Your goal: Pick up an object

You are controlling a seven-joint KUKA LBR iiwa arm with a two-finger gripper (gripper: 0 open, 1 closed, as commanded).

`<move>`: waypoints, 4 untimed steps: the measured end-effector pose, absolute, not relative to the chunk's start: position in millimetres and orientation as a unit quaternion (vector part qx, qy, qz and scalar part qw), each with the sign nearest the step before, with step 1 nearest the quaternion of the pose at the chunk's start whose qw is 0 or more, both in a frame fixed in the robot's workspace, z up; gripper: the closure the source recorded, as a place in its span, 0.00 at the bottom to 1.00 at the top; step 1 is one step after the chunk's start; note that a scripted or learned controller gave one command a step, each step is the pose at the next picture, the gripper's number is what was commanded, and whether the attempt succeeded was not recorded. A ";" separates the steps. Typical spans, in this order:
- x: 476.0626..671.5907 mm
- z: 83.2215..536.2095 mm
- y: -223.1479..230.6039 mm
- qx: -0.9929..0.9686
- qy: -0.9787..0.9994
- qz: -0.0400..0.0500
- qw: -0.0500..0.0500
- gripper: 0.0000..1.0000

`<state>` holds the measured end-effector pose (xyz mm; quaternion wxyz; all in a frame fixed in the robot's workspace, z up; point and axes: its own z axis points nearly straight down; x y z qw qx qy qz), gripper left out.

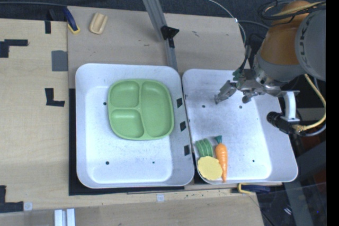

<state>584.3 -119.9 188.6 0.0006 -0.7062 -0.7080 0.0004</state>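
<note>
2 shallow white bins sit side by side on the light wooden desk (32, 114). At 9 o'clock, the left white bin (90, 166) holds a pale green plastic tray with 3 compartments (141, 109), lying flat in the bin's upper half. At 3 o'clock, the right white bin (265, 161) carries a small cluster of toy food against its lower left corner, near 6 o'clock: an orange plastic carrot (221, 159) lying lengthwise, a round yellow plastic piece (209, 168) touching the carrot's left side, and a green ribbed plastic piece (204, 147) just above the yellow one.

The grey arm with its orange band (280, 42) reaches in from 3 o'clock. Its end effector (225, 93) hangs over the upper half of the right bin, fingers (220, 97) pointing toward 8 o'clock, spread and released, with nothing between them. The toy food lies well apart from it, toward 6 o'clock.

Near 11 o'clock, a small tan block (98, 23) rests on the desk beside a blue and yellow clip (71, 19). A grey metal pole (151, 0) slants down from 12 o'clock toward the seam between the bins.
</note>
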 end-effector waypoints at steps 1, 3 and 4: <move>584.3 188.7 -119.9 -0.706 -0.708 0.000 0.001 0.00; 573.5 87.9 -122.8 -0.707 -0.708 0.001 -0.001 0.00; 573.6 99.0 -121.9 -0.706 -0.708 0.001 0.000 1.00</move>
